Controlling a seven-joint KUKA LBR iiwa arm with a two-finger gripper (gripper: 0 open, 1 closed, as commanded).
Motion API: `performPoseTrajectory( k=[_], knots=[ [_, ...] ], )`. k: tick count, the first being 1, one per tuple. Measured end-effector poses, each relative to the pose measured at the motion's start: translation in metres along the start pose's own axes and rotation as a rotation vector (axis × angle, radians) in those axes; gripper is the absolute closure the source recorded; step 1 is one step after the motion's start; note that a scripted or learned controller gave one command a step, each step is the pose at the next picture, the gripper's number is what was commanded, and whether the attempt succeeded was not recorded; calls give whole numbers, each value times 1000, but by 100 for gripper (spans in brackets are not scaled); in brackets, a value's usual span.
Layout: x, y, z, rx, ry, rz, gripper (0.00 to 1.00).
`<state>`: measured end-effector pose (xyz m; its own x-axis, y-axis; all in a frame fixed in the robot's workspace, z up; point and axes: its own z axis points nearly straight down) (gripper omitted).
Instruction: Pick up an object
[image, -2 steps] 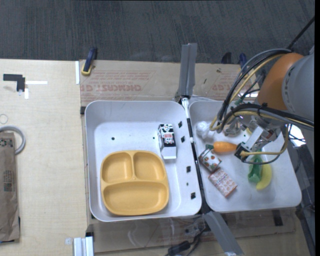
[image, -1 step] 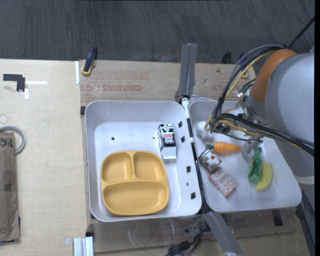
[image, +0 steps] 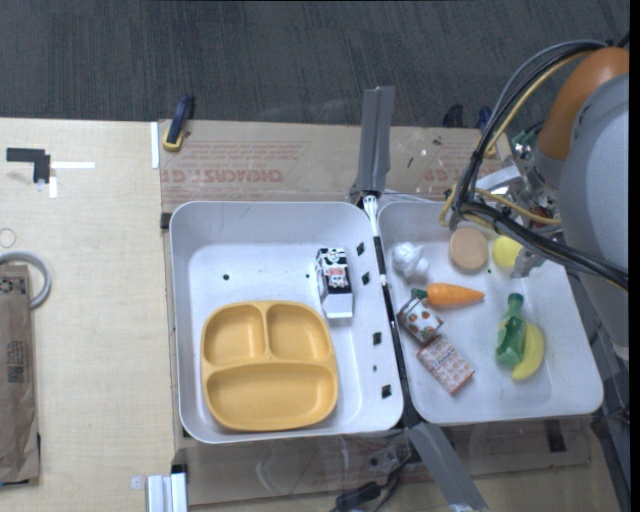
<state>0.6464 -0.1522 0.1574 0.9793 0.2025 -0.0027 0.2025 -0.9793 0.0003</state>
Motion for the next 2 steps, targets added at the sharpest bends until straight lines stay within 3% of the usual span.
performPoseTrajectory(
  k=[1,2],
  knots=[
    [11,-17,-63,-1,0,-215,0],
    [-48,21,46,1,-1,-436,0]
  ],
)
